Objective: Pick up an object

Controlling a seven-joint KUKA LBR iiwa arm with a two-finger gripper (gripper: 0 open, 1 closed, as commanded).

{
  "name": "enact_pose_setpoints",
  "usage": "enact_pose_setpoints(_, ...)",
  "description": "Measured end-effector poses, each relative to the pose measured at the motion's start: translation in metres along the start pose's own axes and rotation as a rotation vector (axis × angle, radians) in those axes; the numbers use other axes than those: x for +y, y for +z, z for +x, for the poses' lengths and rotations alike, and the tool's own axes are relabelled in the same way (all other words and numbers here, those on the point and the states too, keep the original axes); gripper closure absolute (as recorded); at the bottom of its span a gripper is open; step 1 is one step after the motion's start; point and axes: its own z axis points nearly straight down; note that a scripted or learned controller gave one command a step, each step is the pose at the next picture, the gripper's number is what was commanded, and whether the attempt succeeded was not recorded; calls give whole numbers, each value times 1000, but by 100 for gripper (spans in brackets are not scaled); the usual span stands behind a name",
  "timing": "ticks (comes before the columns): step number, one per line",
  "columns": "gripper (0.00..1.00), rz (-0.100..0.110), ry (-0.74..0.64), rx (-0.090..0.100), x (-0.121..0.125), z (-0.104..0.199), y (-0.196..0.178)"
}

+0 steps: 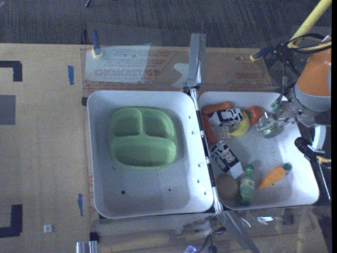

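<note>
We see the gripper (pixel 271 124) low in the right bin (pixel 303 186), near a banana (pixel 241 126); we cannot tell its fingers' state. A carrot (pixel 275 176) lies well apart. The left bin (pixel 100 141) holds a green tray (pixel 142 137).

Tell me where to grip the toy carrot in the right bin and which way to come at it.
Grip the carrot across the middle of its orange body, coming straight down from above. It lies flat on the right bin's floor, slanted with its green top up and right, apart from the green bottle, so jaws set across its narrow width should have room on both sides.
</note>
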Motion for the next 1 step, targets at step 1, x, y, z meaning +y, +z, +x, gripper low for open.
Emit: enact_pose_setpoints(1,100,2,50,-3,-7,60,-119)
